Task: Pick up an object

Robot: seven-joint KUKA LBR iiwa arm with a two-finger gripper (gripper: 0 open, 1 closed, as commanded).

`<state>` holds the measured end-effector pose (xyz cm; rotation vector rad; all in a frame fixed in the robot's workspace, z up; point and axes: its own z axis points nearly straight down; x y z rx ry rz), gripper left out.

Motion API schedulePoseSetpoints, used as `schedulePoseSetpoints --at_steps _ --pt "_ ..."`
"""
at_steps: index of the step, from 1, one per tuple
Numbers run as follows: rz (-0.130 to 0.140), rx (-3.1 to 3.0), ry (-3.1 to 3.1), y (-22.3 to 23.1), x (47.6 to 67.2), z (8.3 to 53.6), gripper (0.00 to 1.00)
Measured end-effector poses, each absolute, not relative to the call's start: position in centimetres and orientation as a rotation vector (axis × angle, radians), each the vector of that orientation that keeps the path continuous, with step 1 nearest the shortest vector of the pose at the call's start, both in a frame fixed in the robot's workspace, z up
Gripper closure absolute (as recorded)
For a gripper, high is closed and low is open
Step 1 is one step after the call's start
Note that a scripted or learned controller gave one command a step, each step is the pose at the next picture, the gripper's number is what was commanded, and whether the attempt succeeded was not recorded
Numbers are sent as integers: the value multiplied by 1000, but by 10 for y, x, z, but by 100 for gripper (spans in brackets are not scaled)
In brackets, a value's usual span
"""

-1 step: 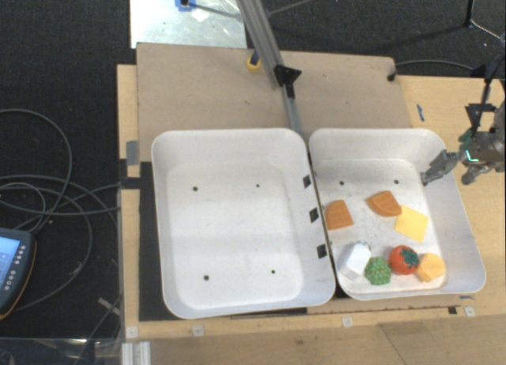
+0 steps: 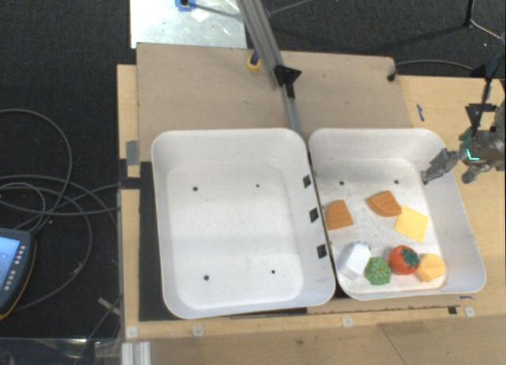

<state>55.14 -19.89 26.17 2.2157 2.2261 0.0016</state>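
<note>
The gripper (image 2: 437, 167) hangs over the far right edge of the right bin (image 2: 466, 233); I cannot tell its state. In this bin lie two orange pieces (image 2: 339, 215), a yellow slice (image 2: 412, 223), a white block (image 2: 355, 259), a green piece (image 2: 378, 271) and a red tomato (image 2: 403, 260). The left bin (image 2: 170, 221) is beside it on the counter (image 2: 205, 87).
</note>
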Motion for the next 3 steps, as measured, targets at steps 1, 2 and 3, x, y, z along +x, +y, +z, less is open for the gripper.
schedulePoseSetpoints --at_steps 1,2,3 --pt "-3 2223 2225 -200 547 200 0" --pt "-4 2224 2226 -205 543 139 0" --pt "-1 2220 2224 -204 544 89 0"
